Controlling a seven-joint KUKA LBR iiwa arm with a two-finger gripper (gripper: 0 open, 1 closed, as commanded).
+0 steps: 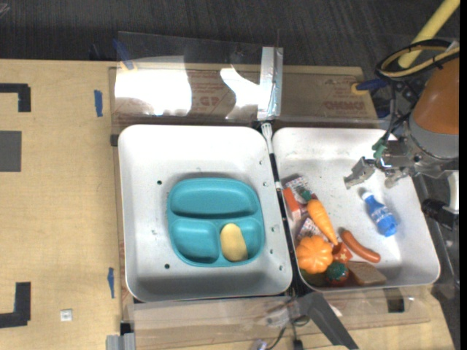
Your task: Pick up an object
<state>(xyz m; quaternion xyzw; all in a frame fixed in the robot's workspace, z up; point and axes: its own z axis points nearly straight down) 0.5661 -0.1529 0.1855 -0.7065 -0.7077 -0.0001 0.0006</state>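
Looking like a robotics lab — taped bench (58, 195), twin white bins (139, 195). Sitting inside, toy food (317, 254) — plastic.

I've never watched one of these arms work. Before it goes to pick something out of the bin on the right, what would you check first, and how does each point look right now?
1. Gripper above the right bin: ok.
2. Nothing already between its fingers: ok, it looks unloaded.
3. Fingers open wide enough: cannot tell, too small and blurred.
4. An easy target nearby: ok, the blue bottle lies apart from the other items, just below the gripper.
5. Crowded items: not ok, the carrot, pumpkin and sausage lie close together, some touching.
6. Left bin: ok, the teal tray with the yellow item sits away from the arm.
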